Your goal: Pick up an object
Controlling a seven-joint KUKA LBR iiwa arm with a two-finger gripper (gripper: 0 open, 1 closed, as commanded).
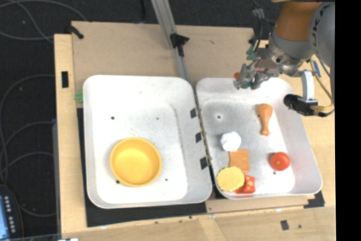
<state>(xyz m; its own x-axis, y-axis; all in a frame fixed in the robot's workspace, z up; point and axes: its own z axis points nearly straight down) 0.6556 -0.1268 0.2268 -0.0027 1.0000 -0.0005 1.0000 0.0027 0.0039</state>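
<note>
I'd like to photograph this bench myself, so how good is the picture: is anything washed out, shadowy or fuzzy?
In the camera view the light is even and soft. The left bin and right bin are bright but keep their speckles, so little glare. The yellow bowl casts only a faint shadow. The hand looks slightly blurred, and the floor beyond the bench is dark.

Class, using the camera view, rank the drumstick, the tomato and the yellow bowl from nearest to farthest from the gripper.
1. Drumstick: right bin, just below the gripper.
2. Tomato: right bin, lower right.
3. Yellow bowl: left bin, lower part.
</note>
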